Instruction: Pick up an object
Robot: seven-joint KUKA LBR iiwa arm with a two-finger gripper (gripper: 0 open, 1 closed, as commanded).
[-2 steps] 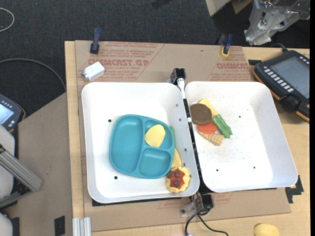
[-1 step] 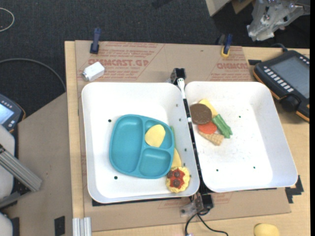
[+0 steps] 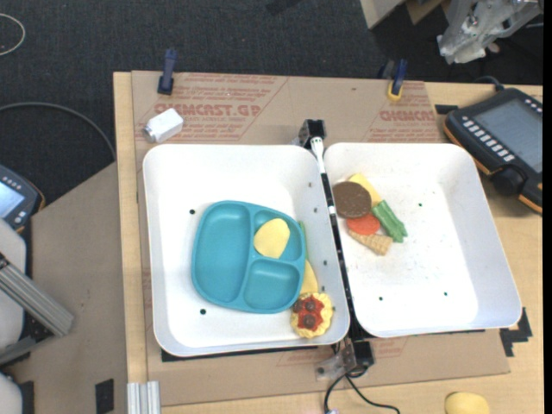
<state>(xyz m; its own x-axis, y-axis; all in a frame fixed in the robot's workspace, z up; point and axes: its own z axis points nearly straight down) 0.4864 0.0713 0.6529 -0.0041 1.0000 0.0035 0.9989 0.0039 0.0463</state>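
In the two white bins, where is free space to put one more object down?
The right bin is bare right of the food cluster, also along its near wall. The left bin has bare strips behind and left of the blue tray. Crowded: the divider side, where the pizza slice lies.

Open floor right of toy food cluster in right bin.

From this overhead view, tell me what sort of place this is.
Probably a robotics lab test bench: two white bins sit clamped on a cardboard sheet, toy food lies inside, and a teach pendant rests nearby.
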